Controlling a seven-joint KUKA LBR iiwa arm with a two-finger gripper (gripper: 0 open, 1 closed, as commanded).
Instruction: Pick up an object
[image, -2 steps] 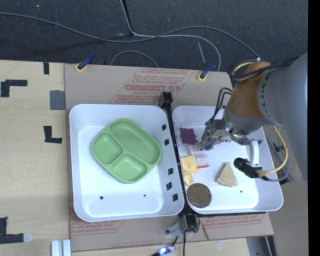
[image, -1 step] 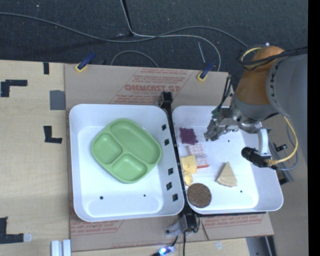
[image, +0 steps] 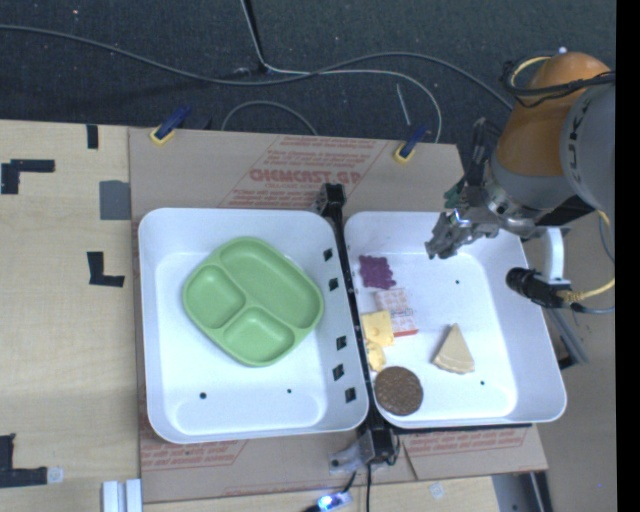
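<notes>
**Overhead, two bins and a gripper above the right one**

Leftmost, the left bin (image: 160, 330) holds a green divided plate (image: 252, 299), lying tilted in the bin's middle, with bare white floor between it and the walls, widest along the near wall. A black divider (image: 345, 300) runs between the two bins where their rims meet.

Next, the right bin (image: 500, 330) has its objects crowded near the divider side: a purple piece (image: 375, 270) toward the far end, a pink-and-white packet (image: 397, 308) just nearer, a yellow block (image: 376, 330) beside that, and a brown round disc (image: 398, 390) close to the near wall. A tan wedge (image: 454, 351) lies apart, toward the bin's middle. The far right stretch of floor is bare.

Rightmost, the gripper (image: 447, 240) hangs over the right bin's far part, nothing between its fingers; whether the jaws are wide or narrow cannot be told.
</notes>
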